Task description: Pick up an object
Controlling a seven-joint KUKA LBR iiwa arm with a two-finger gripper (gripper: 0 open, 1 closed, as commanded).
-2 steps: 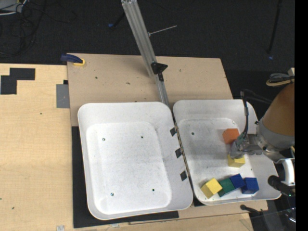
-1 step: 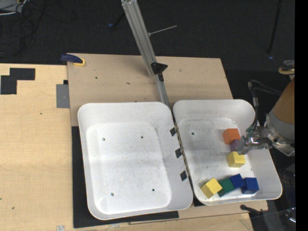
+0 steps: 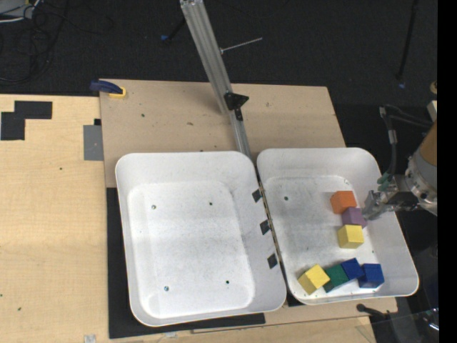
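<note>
A: Two bins, one camera view. Left bin [image 3: 136, 170] holds nothing I'd tag. Right bin [image 3: 314, 156] has all the blocks: orange block [image 3: 343, 201], purple block [image 3: 354, 216] touching its near side, yellow cube [image 3: 350, 235] just near of that. Along the near wall: second yellow block [image 3: 313, 279], green block [image 3: 335, 276], two blue blocks [image 3: 361, 271].

B: Gripper?

A: Gripper [image 3: 373, 207] comes in from the right, down low in the right bin, tip just beside the purple block. Too small and blurred; cannot tell its state.

B: Holding anything?

A: Nothing visibly between its tips. I judge this as the approach or reach step; no lift.

B: Next?

A: Likely target is the purple block. It's wedged between orange and yellow, so the tip needs centring on it before pinching, then a straight lift. Risk: nudging neighbours.
</note>
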